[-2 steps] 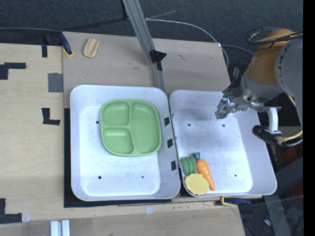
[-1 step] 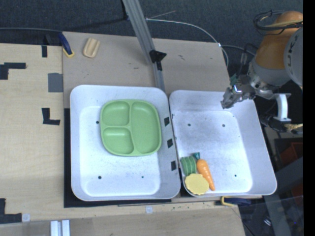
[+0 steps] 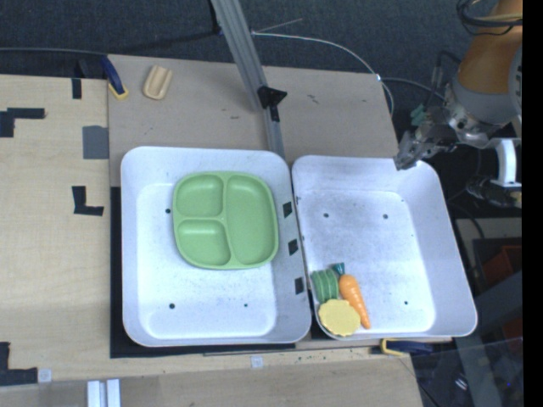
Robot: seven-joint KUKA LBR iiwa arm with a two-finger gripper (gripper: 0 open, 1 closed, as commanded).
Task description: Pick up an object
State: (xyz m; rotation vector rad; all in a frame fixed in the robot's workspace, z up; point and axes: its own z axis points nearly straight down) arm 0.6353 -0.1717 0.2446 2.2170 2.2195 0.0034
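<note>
In the right bin (image 3: 407, 227), at its near-left corner, lie an orange toy carrot (image 3: 354, 298), a green leafy piece (image 3: 325, 282) and a flat yellow round piece (image 3: 339, 318), all touching one another. A green divided plate (image 3: 226, 220) rests in the left bin (image 3: 144, 253). My gripper (image 3: 409, 154) hangs over the far-right corner of the right bin, well away from the toys, with nothing seen in it. The arm's orange band (image 3: 492, 53) is at the upper right.
A grey metal post (image 3: 246, 49) slants up from between the bins' far edges. A small tan block (image 3: 157, 82) and a blue-yellow item (image 3: 113, 76) lie on the bench beyond the left bin. Cables run along the far side.
</note>
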